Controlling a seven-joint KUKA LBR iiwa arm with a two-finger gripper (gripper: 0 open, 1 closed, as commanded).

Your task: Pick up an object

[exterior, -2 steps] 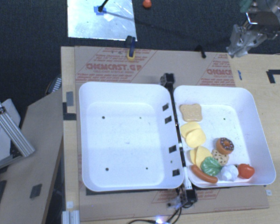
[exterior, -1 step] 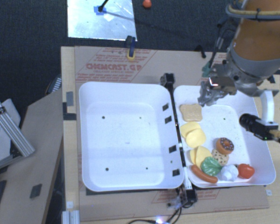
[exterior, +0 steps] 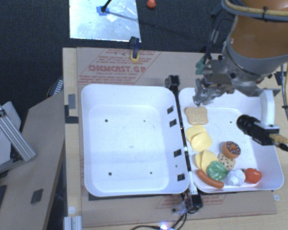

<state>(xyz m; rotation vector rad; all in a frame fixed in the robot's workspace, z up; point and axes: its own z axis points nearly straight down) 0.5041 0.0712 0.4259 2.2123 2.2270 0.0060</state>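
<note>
I've got the arm (exterior: 259,28) reaching in from the right, its orange band up top, and the pincer (exterior: 201,98) hanging over the back left corner of the right bin (exterior: 269,176). From my feed I cannot tell whether the pincer is released or clenched; the metal tip is too cluttered to read, and I see nothing between it.

Just below the pincer lies the toast slice (exterior: 196,115), flat on the bin floor near the divider. Below that, two pale yellow rounds (exterior: 199,137) overlap, and further down more yellow pieces (exterior: 206,158) sit against a green leafy piece (exterior: 216,169). A donut with dark frosting (exterior: 231,150) rests beside a cookie-like piece (exterior: 225,162). Along the front wall I see a sausage (exterior: 210,178), a white lump (exterior: 236,177) and a red tomato (exterior: 252,175), all close together.

A black cylinder (exterior: 252,127) juts over the right side of that bin. The left bin (exterior: 129,143) sits beside it on the counter (exterior: 120,66).
</note>
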